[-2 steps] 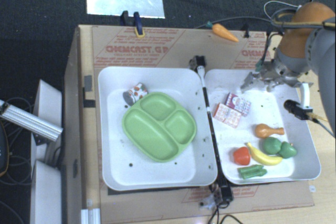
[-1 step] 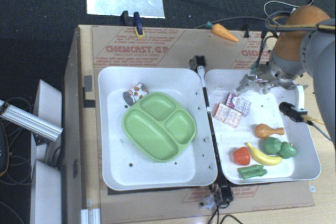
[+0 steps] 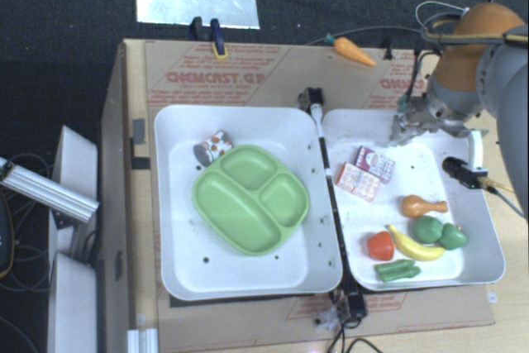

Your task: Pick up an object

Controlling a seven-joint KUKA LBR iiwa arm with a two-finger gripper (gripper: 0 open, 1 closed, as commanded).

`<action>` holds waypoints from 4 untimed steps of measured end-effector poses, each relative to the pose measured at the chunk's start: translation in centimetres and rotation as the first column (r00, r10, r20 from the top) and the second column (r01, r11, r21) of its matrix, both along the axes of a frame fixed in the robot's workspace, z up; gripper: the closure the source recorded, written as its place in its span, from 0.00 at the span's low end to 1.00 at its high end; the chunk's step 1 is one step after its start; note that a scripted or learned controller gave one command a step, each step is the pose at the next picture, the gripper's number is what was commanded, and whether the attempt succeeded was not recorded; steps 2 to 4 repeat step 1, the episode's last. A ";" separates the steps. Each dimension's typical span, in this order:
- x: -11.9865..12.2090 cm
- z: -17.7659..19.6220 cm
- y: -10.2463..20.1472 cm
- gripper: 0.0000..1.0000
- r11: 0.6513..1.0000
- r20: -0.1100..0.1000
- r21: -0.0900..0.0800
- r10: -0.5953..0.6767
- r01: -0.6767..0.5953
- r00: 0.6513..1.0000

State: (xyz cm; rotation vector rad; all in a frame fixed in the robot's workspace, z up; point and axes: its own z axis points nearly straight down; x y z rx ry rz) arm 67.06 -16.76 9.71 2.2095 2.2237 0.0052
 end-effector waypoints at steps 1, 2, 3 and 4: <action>0.0 0.0 0.0 0.00 1.000 0.000 0.000 0.000 0.000 1.000; 0.0 0.0 0.0 0.00 1.000 0.000 0.000 0.000 0.000 1.000; 0.0 0.0 0.0 0.00 1.000 0.000 0.000 0.000 0.000 1.000; 0.0 0.0 0.0 0.00 1.000 0.000 0.000 0.000 0.000 1.000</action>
